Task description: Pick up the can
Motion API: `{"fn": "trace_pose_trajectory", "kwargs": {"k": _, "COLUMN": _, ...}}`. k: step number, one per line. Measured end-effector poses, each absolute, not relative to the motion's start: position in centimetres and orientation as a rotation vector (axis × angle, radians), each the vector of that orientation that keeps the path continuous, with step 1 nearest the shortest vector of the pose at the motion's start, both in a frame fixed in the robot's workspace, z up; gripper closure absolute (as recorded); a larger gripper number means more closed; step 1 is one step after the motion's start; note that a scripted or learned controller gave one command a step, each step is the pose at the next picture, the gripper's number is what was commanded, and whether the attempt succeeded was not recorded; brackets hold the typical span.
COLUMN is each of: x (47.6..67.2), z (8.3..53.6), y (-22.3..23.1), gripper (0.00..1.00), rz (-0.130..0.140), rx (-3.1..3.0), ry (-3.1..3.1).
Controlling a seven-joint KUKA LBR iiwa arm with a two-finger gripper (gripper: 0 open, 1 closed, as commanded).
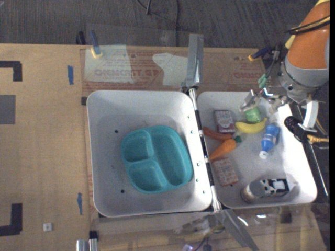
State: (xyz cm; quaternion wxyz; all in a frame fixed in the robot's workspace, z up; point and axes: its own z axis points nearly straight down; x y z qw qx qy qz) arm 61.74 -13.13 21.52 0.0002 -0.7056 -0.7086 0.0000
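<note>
Gripper (255,99) at upper right of frame, over right bin's (309,184) top edge, just above green item (254,115); finger state unclear. Can (224,121) lies upper left in right bin, beside banana (250,126).

The scene is taken by a single camera fixed above the desk (42,140), looking down at a slant — the far edge and the dark floor (63,9) beyond lie along the top of the frame. Both white bins — the left bin (104,109) and the right bin (306,184) — are framed whole from a moderate height. The arm (309,51) is seen entering from the upper right.
</note>
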Motion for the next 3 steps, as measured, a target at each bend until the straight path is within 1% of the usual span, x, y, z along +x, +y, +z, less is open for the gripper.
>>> {"fn": "trace_pose_trajectory", "kwargs": {"k": 1, "x": 58.4, "z": 8.8, "y": -14.8, "gripper": 0.00, "rz": -0.009, "rx": -2.415, "ry": -2.018}}
{"fn": "trace_pose_trajectory", "kwargs": {"k": 2, "x": 52.3, "z": 8.9, "y": -14.8, "gripper": 0.00, "rz": -0.009, "rx": -2.171, "ry": -2.283}}
{"fn": "trace_pose_trajectory", "kwargs": {"k": 3, "x": 49.1, "z": 8.8, "y": -18.1, "gripper": 0.00, "rz": -0.009, "rx": -2.444, "ry": -1.983}}
